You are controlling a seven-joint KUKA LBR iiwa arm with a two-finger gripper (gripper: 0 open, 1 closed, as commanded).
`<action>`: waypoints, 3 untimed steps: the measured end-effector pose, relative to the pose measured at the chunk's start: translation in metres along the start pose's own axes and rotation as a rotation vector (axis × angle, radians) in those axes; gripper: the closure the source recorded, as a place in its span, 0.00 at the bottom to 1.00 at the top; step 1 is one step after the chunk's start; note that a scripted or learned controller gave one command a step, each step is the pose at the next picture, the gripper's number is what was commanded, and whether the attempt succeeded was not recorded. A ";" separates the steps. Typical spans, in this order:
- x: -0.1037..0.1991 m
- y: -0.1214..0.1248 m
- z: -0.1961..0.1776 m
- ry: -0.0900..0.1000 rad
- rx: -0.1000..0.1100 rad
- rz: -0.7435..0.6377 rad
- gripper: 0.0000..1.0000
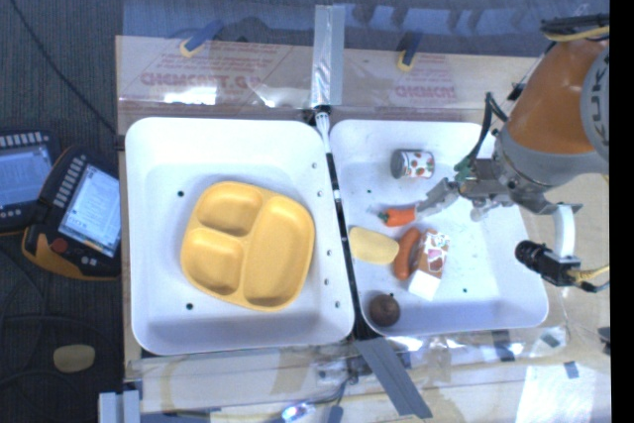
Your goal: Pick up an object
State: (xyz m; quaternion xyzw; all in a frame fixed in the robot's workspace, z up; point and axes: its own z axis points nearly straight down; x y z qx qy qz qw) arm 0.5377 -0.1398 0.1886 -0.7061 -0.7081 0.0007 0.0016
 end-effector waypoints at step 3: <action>0.069 0.016 -0.041 -0.003 -0.002 -0.029 1.00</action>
